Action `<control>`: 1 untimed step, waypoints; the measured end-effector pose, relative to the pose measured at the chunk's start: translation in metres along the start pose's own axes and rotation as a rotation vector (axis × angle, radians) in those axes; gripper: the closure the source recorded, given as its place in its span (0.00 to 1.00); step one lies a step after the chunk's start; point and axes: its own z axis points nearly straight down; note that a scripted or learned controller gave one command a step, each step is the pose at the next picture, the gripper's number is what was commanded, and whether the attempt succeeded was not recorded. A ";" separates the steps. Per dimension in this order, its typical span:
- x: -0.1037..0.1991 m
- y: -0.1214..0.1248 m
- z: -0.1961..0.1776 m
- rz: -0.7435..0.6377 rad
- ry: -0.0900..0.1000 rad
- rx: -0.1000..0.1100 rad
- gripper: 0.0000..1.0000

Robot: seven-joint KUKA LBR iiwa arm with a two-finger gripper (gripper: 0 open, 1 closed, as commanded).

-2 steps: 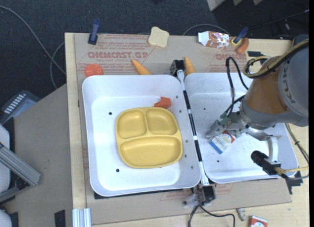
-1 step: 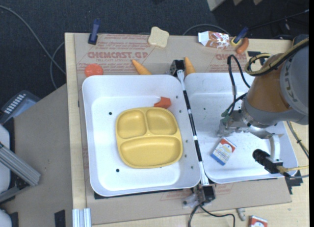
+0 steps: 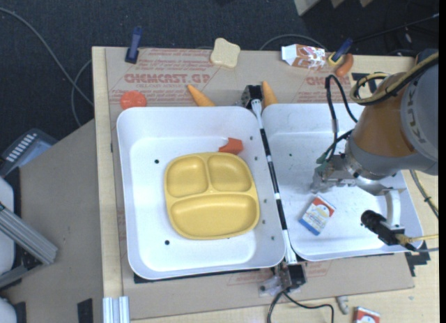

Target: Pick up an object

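A small white, blue and red carton (image 3: 317, 215) lies on the floor of the right bin (image 3: 296, 123), towards its front. My gripper (image 3: 325, 176) hangs low over the middle of that bin, just behind the carton and slightly to its right, apart from it. The grey arm with its orange band comes in from the right and covers the bin's right side. In the left bin (image 3: 139, 175) a yellow divided plate (image 3: 210, 195) lies flat, with a small orange piece (image 3: 232, 146) just behind it.
Loose things lie on the cardboard behind the bins: a toy bread slice (image 3: 224, 52), an orange carrot (image 3: 200, 96), an orange disc (image 3: 132, 100), a blue clip (image 3: 132, 44) and a torn white packet (image 3: 304, 55). A black-and-white divider (image 3: 270, 175) runs between the bins.
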 end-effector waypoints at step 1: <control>0.000 0.000 0.000 0.000 0.000 0.000 0.00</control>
